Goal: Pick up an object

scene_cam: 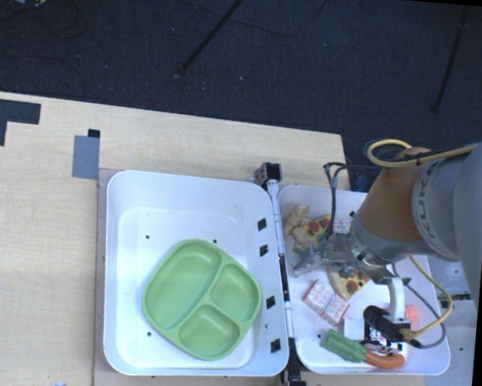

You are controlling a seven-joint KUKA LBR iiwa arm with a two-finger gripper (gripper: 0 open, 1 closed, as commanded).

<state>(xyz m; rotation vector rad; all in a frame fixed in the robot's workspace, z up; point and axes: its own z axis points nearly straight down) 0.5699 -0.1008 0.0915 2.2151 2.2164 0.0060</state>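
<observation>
Gripper (pixel 334 255) low in right bin (pixel 428 363), crowded by small toys; its opening cannot be told. Green divided plate (pixel 202 298) in left bin (pixel 137 212).

plate (pixel 203 298) in left bin (pixel 128 219); small items in right bin (pixel 428 360).

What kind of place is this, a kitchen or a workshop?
Most likely a robotics lab. A grey robot arm with an orange band reaches over two shallow white bins on a wooden bench, one holding a green divided plastic plate.
</observation>
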